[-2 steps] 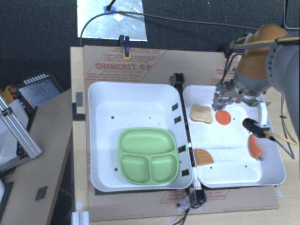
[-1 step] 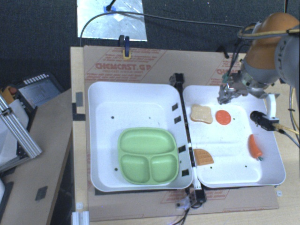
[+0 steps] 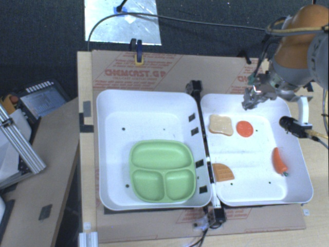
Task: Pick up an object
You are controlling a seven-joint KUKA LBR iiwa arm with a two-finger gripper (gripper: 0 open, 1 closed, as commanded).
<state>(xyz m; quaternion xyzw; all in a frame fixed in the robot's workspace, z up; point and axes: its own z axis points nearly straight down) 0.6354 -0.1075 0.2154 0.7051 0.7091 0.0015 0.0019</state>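
Note:
In the right bin (image 3: 293, 194) lie a slice of toast (image 3: 221, 125), a round red tomato slice (image 3: 244, 128), an orange carrot (image 3: 279, 161) near the right wall, and a tan bread piece (image 3: 222, 172) against the left wall. My gripper (image 3: 250, 101) hangs over the bin's far edge, above and a little right of the tomato slice. Nothing shows between its fingers. Whether they are open or shut is too small to tell.
The left bin (image 3: 110, 112) holds a green divided plate (image 3: 162, 170) in its front half. A black clamp (image 3: 195, 87) sits at the far end of the divider between the bins. Cardboard (image 3: 154, 71) underlies both bins.

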